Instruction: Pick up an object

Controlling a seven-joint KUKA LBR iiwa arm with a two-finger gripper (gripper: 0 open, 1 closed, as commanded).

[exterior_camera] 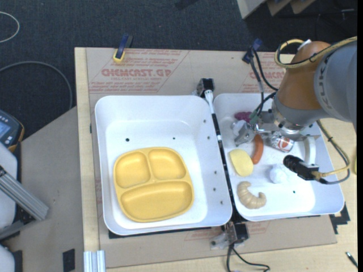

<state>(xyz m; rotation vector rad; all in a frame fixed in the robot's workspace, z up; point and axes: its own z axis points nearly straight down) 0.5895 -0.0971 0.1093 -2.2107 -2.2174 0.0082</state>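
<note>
Nearest you, at the near edge of the bench, sat a clamp with a trailing cable, at the seam between the two bins.

From the left: the left bin held a yellow tray with three compartments, lying toward its near side. Nothing lay in the tray that you could see.

The right bin carried the loose things. Near its left wall was a yellow block, and just nearer than that a croissant. An orange sausage stood just right of the block, touching or nearly so. A purple piece lay at the far left corner, and a white lump near the middle.

The gripper hung low over the far left part of that bin, just beyond the sausage and block. You could not tell from this view whether its pincer was released or clenched, and nothing showed between its tips.

By my reading, nothing was lifted yet: every object lay in the bin, so the grasp and the lift were both left to do.
</note>
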